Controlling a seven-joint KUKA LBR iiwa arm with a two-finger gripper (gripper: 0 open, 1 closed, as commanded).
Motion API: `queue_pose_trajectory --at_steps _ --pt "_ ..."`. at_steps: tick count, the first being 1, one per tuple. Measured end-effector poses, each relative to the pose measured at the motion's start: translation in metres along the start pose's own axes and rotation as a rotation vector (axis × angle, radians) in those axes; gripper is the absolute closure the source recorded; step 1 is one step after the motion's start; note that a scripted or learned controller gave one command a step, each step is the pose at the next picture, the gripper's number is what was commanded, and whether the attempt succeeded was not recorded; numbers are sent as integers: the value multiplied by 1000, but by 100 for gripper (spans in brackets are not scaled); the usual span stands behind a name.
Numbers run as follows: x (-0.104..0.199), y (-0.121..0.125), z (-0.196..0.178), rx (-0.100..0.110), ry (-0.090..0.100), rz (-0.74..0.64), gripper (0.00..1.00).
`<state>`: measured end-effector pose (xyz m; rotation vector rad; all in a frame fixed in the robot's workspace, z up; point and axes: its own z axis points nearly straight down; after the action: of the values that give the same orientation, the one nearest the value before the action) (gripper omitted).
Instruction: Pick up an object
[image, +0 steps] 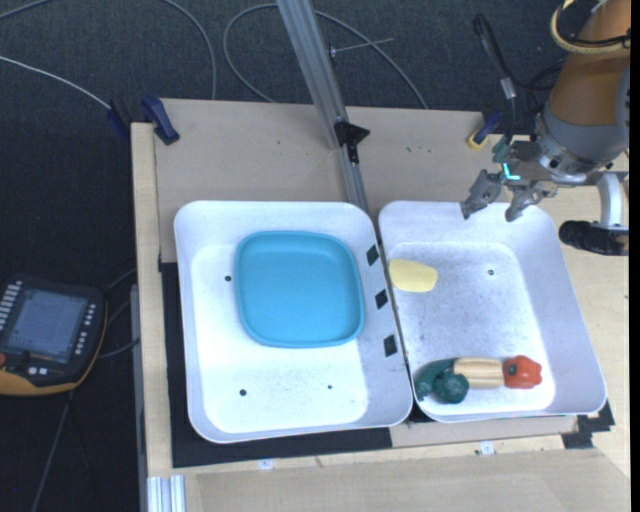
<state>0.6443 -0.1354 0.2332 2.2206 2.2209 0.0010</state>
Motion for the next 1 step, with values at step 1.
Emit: queue_pose_trajectory --at_steps 1 --pt "0 0 0 0 0 0 0"
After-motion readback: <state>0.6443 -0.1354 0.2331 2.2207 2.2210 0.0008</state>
